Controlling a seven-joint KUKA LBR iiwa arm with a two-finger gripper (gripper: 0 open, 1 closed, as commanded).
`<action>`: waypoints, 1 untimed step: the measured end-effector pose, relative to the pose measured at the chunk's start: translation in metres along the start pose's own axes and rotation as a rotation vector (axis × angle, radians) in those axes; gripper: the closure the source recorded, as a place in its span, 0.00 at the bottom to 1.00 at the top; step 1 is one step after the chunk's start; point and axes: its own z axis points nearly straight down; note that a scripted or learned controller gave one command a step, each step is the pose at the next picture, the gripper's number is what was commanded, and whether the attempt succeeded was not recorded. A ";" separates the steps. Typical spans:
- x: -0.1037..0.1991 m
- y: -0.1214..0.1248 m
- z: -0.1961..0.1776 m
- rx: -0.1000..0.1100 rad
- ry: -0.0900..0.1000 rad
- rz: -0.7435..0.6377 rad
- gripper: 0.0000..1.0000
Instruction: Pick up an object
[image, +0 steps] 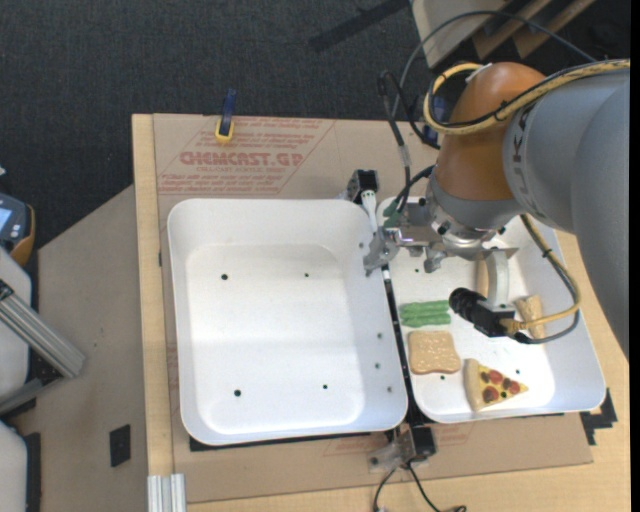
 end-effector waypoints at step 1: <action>0.044 0.016 -0.089 -0.017 -0.003 0.001 0.00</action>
